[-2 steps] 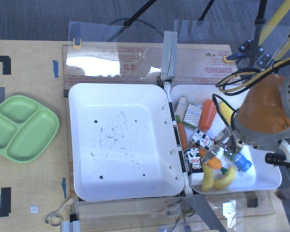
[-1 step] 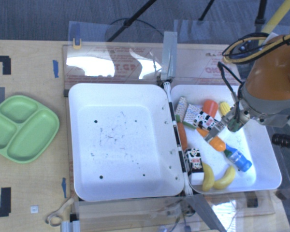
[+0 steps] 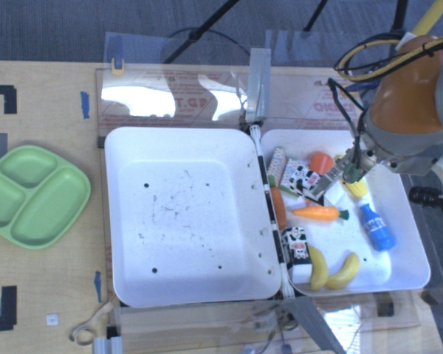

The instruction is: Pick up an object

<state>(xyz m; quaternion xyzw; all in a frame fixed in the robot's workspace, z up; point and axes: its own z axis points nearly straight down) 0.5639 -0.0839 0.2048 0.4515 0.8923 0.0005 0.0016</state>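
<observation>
The right bin holds several objects. A black-and-white patterned carton lies near its left wall, with an orange piece behind it. A toy carrot lies in the middle. A blue bottle with a yellow piece above it lies to the right. Two bananas sit at the front beside a second patterned carton. My gripper is low in this bin, between the first carton and the yellow piece and just above the carrot. Nothing is visibly held.
The left bin is bare white with a few scuff marks. A thin orange stick lies along the divider between the bins. A green divided plate sits on the bench at the far left. Cables hang over the arm's orange band.
</observation>
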